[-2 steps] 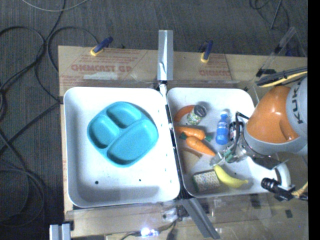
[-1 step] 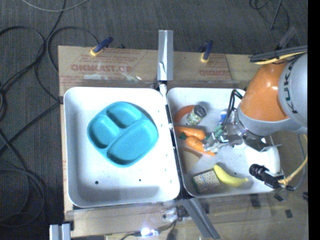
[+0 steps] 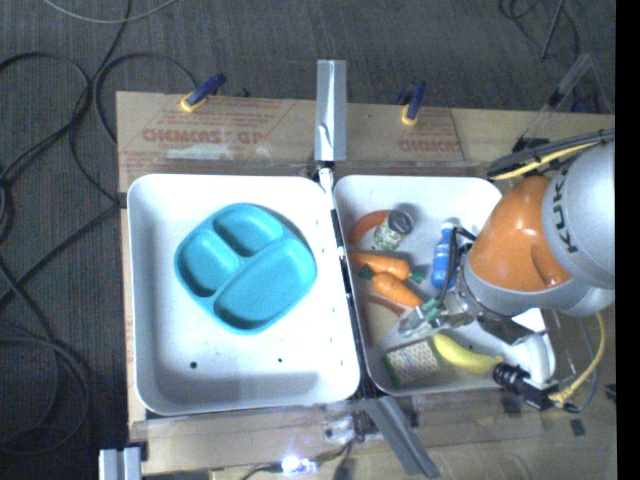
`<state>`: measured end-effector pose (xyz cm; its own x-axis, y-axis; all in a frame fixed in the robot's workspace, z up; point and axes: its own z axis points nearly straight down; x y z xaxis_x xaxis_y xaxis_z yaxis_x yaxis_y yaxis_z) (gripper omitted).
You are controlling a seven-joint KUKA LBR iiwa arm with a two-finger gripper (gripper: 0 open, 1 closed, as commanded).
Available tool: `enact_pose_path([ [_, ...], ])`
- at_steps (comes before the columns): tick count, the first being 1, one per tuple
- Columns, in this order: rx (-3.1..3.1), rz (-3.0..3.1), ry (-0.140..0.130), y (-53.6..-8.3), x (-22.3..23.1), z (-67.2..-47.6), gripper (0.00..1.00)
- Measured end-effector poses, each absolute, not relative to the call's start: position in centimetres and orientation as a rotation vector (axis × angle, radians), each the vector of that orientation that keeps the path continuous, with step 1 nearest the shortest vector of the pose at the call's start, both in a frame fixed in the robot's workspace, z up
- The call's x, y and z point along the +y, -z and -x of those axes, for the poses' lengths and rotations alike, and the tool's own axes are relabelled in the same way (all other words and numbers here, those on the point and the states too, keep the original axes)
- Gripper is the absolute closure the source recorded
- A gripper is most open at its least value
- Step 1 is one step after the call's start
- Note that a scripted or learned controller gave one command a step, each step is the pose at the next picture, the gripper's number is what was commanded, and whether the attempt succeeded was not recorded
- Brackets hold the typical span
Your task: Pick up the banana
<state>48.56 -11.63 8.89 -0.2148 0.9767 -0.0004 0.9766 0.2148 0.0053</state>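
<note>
From my overhead camera I see a dark carpeted floor (image 3: pixel 90 78) strewn with loose cables around a brown tabletop (image 3: pixel 240 128), which has printed lettering along its far strip and two clamps with blue and yellow handles at its back edge. Two shallow white bins sit side by side on it, touching along a central seam where a grey bar (image 3: pixel 330 108) runs back toward the rear. The left bin (image 3: pixel 160 368) carries a blue divided plate (image 3: pixel 246 265), lying slightly tilted across its middle, with three compartments. The right bin (image 3: pixel 420 190) is crowded: two carrots (image 3: pixel 388 276) lie near its left wall, one just in front of the other, an orange-and-white container with a grey cap (image 3: pixel 383 228) sits behind them, and a blue-and-white bottle (image 3: pixel 443 255) lies toward the middle. The banana (image 3: pixel 465 356) lies near the front edge of the right bin, just beside a grey mesh-like object (image 3: pixel 410 362) on its left. The arm (image 3: pixel 545 238) reaches in from the right, its orange band covering the bin's right half, and the gripper (image 3: pixel 428 314) sits low, just behind the banana and close to the nearer carrot. I cannot tell how far the jaws are open from this angle, and I see nothing clearly held between them.
</note>
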Motion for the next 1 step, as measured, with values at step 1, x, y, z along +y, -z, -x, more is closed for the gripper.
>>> enact_pose_path([
  [1,2.445,-1.962,-0.008,-8.87,-11.54,-48.65,0.00],
])
